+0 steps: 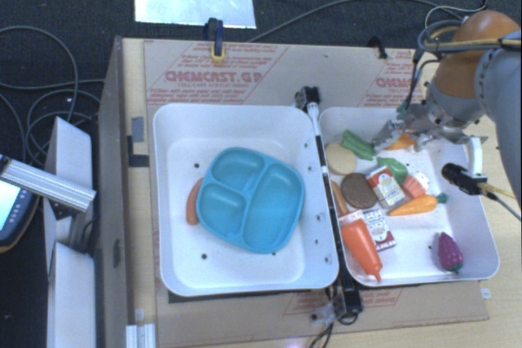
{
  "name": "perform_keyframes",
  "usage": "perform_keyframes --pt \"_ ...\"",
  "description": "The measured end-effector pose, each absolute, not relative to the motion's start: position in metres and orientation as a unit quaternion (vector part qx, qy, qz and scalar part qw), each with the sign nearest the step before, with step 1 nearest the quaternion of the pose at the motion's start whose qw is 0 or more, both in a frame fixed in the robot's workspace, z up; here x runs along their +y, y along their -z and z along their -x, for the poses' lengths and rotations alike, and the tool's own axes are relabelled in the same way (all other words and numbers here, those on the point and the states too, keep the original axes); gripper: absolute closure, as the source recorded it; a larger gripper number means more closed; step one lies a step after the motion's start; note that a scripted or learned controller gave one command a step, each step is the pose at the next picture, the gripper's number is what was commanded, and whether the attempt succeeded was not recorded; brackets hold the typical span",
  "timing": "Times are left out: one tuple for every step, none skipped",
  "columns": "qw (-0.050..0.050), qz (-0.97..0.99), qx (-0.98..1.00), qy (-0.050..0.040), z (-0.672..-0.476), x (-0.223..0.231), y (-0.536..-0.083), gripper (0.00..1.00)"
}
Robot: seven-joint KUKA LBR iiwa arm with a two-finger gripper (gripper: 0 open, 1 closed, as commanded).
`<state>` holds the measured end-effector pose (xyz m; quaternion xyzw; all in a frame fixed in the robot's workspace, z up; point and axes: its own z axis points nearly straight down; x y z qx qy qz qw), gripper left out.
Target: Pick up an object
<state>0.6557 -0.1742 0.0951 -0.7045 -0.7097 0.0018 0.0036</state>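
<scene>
claw (401, 139) low over right bin (481, 257), grip state unclear; carrot (414, 205) just below.

A yellow clamp (216, 41) grips the cardboard sheet (245, 69) under the bins.

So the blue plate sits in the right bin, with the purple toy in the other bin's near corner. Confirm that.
Wrong on one count: the blue plate lies in the left bin, not the right. The purple toy is in the other bin's near corner, as the camera view shows.
</scene>
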Motion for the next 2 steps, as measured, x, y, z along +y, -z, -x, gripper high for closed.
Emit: perform_keyframes --pt "0.014 0.706 -0.708 -0.0072 -0.663 -0.181 -0.080 0.00" --pt "0.006 0.707 -0.707 -0.0057 -0.665 -0.149 -0.082 0.00"
